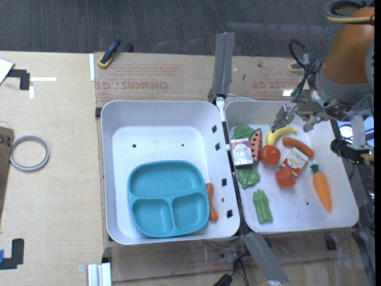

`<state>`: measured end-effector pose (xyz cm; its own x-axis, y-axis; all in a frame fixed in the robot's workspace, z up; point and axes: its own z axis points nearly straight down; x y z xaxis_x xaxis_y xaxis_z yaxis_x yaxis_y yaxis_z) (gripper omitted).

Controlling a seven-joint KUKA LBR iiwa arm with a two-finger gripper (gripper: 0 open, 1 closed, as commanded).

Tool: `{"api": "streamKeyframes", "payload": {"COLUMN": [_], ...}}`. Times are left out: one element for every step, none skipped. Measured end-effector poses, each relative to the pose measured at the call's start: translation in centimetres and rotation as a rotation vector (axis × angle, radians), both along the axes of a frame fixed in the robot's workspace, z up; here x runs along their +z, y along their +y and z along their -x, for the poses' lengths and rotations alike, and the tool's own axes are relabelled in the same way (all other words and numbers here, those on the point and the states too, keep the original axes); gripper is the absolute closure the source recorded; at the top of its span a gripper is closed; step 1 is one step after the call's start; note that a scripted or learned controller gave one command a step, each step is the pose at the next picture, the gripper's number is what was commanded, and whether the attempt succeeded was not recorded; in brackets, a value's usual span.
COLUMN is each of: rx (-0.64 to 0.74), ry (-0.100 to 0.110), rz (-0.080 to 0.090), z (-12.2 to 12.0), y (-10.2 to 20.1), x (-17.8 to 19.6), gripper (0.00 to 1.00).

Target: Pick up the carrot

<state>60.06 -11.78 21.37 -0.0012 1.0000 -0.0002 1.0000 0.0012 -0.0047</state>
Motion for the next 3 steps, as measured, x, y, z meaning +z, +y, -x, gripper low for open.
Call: {"api": "streamKeyframes", "payload": {"rx": [0.049, 0.006, 0.002], "ry": [-0.001, -0.003, -0.002], "rz": [0.0, -0.001, -0.001], "z": [4.0, 10.6, 10.5], "y": [-6.3, -8.8, -8.8], "x": [-6.2, -12.3, -11.6], "gripper": [0.0, 0.0, 1.0]}}
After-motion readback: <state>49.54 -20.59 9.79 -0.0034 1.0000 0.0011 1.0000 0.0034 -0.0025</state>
